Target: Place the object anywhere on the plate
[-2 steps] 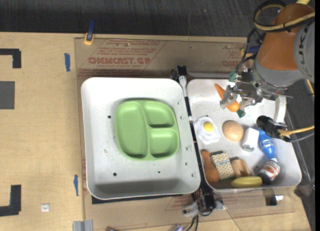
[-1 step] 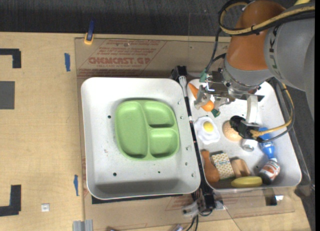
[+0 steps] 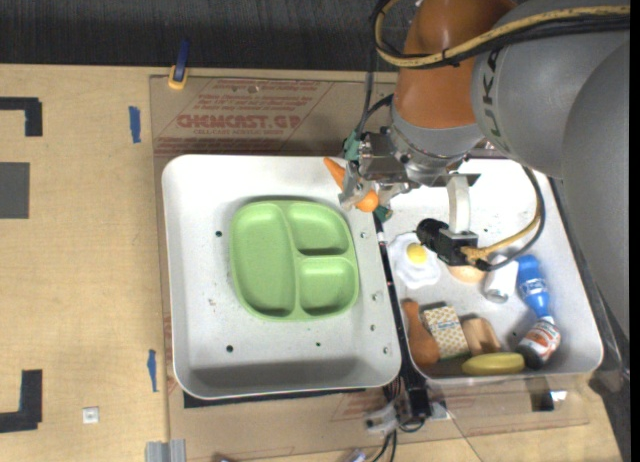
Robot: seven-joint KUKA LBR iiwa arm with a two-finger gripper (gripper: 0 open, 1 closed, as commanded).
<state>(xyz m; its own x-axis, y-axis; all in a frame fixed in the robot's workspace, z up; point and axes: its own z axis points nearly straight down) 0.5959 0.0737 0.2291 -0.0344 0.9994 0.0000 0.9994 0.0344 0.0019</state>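
Two shallow white bins sit side by side on the brown bench (image 3: 80, 280). The arm (image 3: 560, 80), grey with its orange band (image 3: 450, 25), comes in from the upper right and bends down over the seam between them, wrist pointing steeply downward. Its claw (image 3: 358, 190) hangs at the far corner of the left bin (image 3: 200, 350), just above the rim, clenched on an orange carrot-like toy (image 3: 366, 199) whose tip pokes out up-left.

Below and left of the claw lies the green divided plate (image 3: 293, 258), three compartments, well inside the left bin with bare white floor all round it, widest on the near side. The plate's far right corner is near the claw.

Right and below the claw, the right bin (image 3: 585, 345) is crowded: a blue bottle (image 3: 532, 287), a yellow banana (image 3: 492, 361), a fried-egg toy (image 3: 417, 260), a small can (image 3: 540, 340), all well apart from the fingers.
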